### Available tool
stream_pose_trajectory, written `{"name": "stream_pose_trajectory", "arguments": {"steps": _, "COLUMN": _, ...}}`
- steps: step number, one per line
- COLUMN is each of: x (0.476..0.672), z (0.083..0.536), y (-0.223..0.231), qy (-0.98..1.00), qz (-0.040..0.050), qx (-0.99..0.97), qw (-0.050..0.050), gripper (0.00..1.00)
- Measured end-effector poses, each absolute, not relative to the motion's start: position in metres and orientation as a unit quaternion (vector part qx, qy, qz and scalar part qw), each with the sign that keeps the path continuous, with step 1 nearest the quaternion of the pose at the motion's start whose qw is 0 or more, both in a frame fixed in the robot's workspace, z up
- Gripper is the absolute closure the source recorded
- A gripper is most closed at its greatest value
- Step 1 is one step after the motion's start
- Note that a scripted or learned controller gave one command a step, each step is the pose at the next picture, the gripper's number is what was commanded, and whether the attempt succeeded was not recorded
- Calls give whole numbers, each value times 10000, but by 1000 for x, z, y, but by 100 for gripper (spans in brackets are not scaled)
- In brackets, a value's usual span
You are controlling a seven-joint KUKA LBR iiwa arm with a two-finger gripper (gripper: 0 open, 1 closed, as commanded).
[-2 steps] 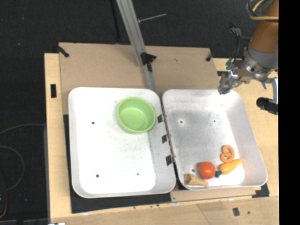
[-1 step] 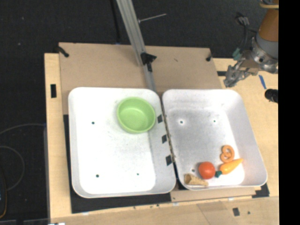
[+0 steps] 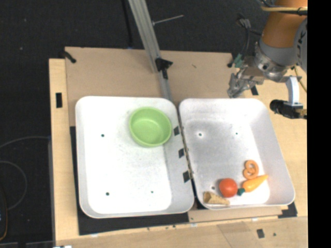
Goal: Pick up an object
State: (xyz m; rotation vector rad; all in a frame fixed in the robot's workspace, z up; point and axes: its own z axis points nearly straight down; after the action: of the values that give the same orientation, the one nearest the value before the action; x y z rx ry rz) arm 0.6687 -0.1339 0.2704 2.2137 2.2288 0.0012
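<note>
While the pincer hangs over the far rim of the right bin, just past that bin's back edge, the small objects lie well apart from it in the bin's near right corner. A red tomato sits there with an orange carrot just beside it on the right, a small orange pretzel-shaped piece behind the carrot, and a tan wedge against the near wall to the tomato's left. The cluster is crowded toward the near and right walls, so little room remains on those sides, while the bin's floor between the cluster and the pincer lies bare and wide. The pincer's tips point down, but they are small and dark against the bench (whether they are spread or pressed together cannot be told), and nothing is seen between them. In the left bin a green bowl stands upright near the far right corner, apart from the walls, with open floor in front of it and to its left.
</note>
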Motion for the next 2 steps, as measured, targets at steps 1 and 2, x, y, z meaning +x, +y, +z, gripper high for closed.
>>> {"name": "stream_pose_trajectory", "arguments": {"steps": 1, "x": 665, "z": 260, "y": -78, "qy": 7094, "qz": 0, "qx": 7048, "qw": -3, "gripper": 100}}
{"name": "stream_pose_trajectory", "arguments": {"steps": 2, "x": 674, "z": 245, "y": -25, "qy": 7095, "qz": -1, "qx": 7048, "qw": -7, "gripper": 100}}
